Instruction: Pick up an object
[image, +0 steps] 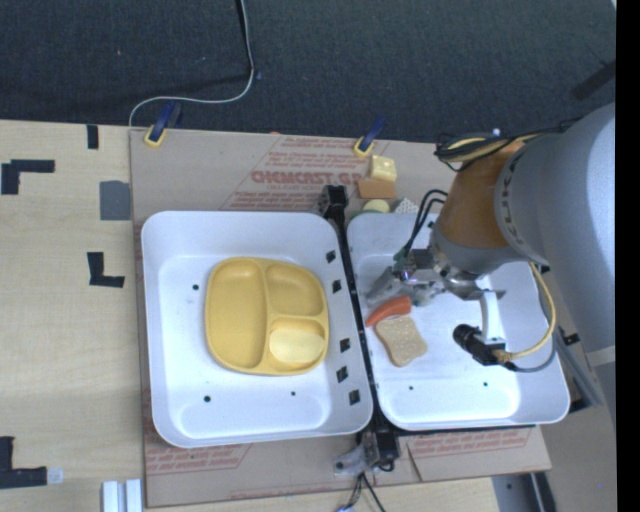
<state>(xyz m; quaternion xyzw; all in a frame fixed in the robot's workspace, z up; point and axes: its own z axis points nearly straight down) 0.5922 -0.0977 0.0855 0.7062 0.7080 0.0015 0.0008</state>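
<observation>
Bread slice (403, 342), flat, tan, porous-looking

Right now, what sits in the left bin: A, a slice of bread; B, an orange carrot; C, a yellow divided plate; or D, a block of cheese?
C: the yellow divided plate lies in the left bin, while the bread slice is in the right bin.

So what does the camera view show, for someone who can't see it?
A grey robot arm reaches from the right into the right white bin, its gripper low beside a slice of bread and an orange carrot-like piece. The left bin holds a yellow divided plate.
</observation>
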